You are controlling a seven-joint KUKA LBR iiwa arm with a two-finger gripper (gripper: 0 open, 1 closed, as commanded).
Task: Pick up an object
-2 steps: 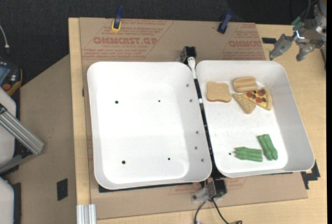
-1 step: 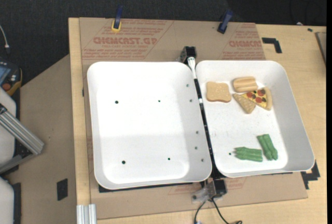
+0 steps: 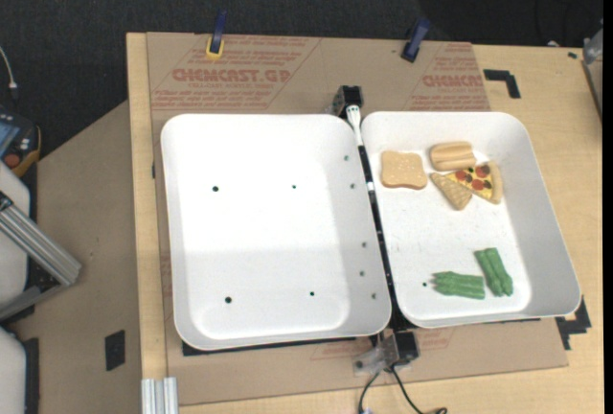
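The right bin (image 3: 536, 211) holds several toy foods. A tan slice of bread (image 3: 403, 171) lies near its far left. Beside it sits a hot dog bun (image 3: 452, 155), and a pizza slice (image 3: 468, 184) lies just in front of the bun. Two green bean pods rest near the bin's front edge: one lies crosswise (image 3: 459, 285), the other (image 3: 494, 270) points away from the front edge.
The left bin (image 3: 259, 225) adjoins the right one along a black seam (image 3: 372, 211). Both sit on a cardboard sheet (image 3: 287, 67) held by two clamps at the far edge. A cable (image 3: 383, 383) trails off the front.
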